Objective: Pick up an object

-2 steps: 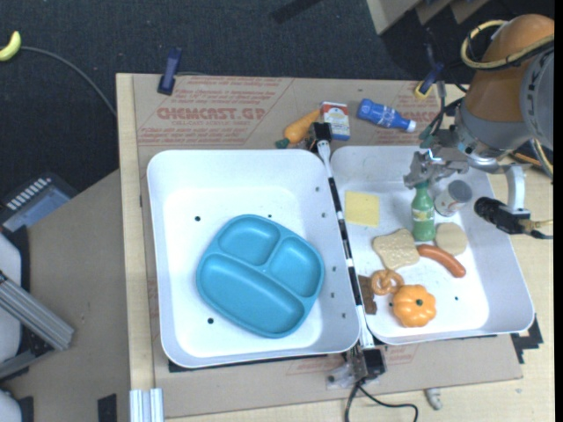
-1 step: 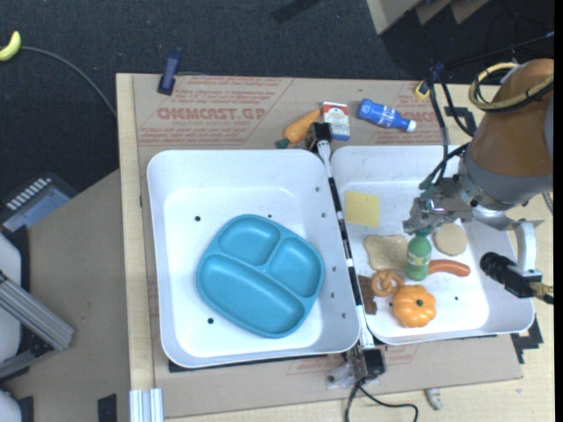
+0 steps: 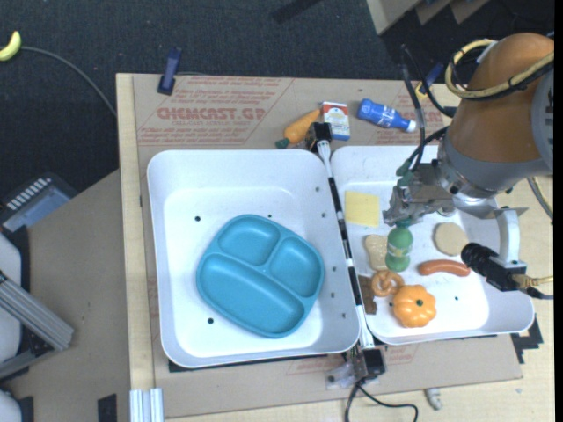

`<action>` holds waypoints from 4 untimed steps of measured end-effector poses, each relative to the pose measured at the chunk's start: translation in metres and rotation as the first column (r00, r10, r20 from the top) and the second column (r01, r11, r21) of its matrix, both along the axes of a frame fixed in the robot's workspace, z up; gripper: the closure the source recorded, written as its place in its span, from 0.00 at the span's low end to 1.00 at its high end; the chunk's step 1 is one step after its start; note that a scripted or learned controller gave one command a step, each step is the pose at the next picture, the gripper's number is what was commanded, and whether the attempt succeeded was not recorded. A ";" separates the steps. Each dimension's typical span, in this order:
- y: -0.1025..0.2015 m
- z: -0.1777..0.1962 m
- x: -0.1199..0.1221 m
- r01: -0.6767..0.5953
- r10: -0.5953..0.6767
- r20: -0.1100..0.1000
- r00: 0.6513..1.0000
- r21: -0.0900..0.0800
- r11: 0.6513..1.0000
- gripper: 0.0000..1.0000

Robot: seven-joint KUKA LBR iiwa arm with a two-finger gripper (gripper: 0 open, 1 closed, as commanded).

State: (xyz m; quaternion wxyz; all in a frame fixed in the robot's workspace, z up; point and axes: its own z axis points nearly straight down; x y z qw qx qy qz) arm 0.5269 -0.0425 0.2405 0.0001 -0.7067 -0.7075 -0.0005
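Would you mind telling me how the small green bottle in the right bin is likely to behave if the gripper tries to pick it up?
The green bottle looks tall and narrow, so a sideways nudge would probably tip it. Its rounded, glossy-looking body may slip or roll once down. Food pieces crowd it, such as the orange pumpkin and sausage, so it would likely knock into them.

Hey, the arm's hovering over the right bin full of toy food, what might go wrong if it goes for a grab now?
1. The gripper sits just above the green bottle, which stands upright and may tip.
2. The bottle is crowded by the pretzel, pumpkin and sausage, so the jaws could nudge or catch a neighbour instead.
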 end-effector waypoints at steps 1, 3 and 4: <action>-0.001 0.000 0.000 0.001 -0.001 0.000 1.000 -0.001 1.000 0.00; -0.078 -0.154 0.021 0.003 -0.003 0.006 1.000 -0.004 1.000 0.00; -0.066 -0.153 -0.005 0.004 -0.004 0.007 1.000 -0.004 1.000 0.00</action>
